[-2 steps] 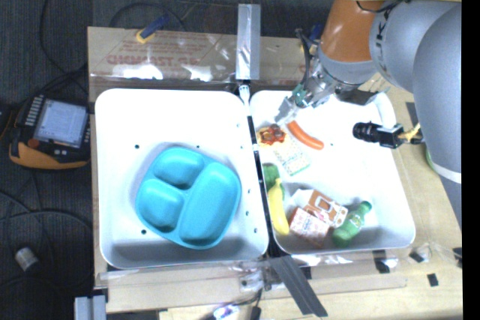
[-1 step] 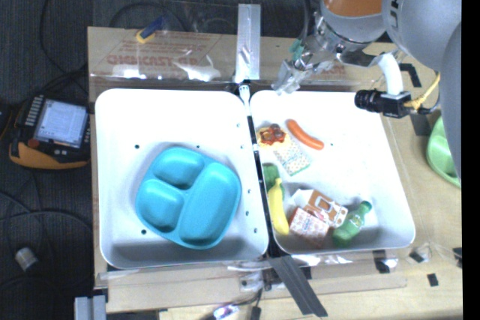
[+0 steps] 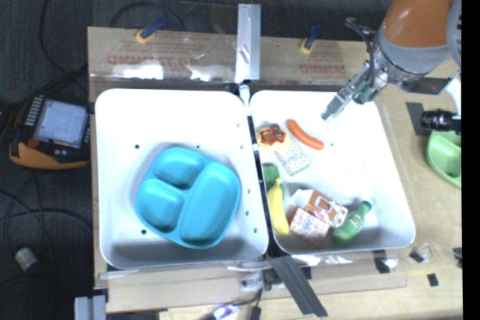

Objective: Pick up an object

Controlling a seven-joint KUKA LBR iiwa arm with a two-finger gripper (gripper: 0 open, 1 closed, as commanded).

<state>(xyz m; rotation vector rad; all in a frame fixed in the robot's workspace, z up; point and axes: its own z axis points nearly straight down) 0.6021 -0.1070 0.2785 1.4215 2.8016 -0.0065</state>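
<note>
Two shallow white bins are seen side by side on the bench, the left bin (image 3: 112, 161) and the right bin (image 3: 390, 161), divided by a shared middle rim. The left bin is taken up toward its centre and 5 o'clock side by a blue divided tray (image 3: 189, 196), tilted, with bare white floor left around it at 9, 12 and 3 o'clock. In the right bin, the objects are crowded along the 9 o'clock wall and the 6 o'clock end: a sausage (image 3: 305, 134) lies slantwise near 11 o'clock, a small red and yellow packet (image 3: 271, 134) just beside it toward the divider, and a checked pouch (image 3: 291, 158) just below both. A yellow banana (image 3: 277, 207) is laid along the divider wall, a green piece (image 3: 270, 174) at its upper end. Two orange and white cartons (image 3: 318, 213) are set near 6 o'clock, touching each other, and a green bottle (image 3: 351, 221) is lying against them at 5 o'clock. The 3 o'clock half of the right bin's floor is left open. The gripper (image 3: 334, 109) is held above the bin's 12 o'clock end, near the rim, pointing down and toward 8 o'clock, well apart from every object; nothing is held in it, and whether it is wide or narrow cannot be told.
</note>
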